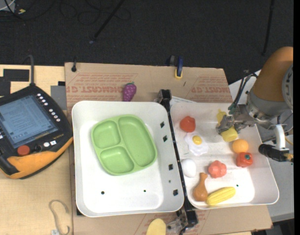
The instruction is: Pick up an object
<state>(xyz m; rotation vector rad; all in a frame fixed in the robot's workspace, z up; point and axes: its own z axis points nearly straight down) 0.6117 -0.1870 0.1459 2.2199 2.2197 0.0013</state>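
Note:
My gripper [226, 127] hangs low over the right bin [260, 190], near its far right part. A yellow block [230, 135] lies right at its tip, touching or just under it; a grasp cannot be made out. Close by lie an orange [240, 146], a red tomato [244, 159] and a small yellow piece [221, 115]. Further left in the same bin are a red pepper [187, 124], a fried egg [196, 143] and a white egg [188, 168]. A pink fruit [217, 169], a drumstick [201, 187] and a corn cob [221, 195] lie along the front.
The left bin [91, 190] holds a green divided plate [123, 144]. Purple grapes [129, 91] lie on the cardboard behind it, and a lemon [156, 225] sits in front of the bins. A teach pendant [27, 126] rests on the bench at far left.

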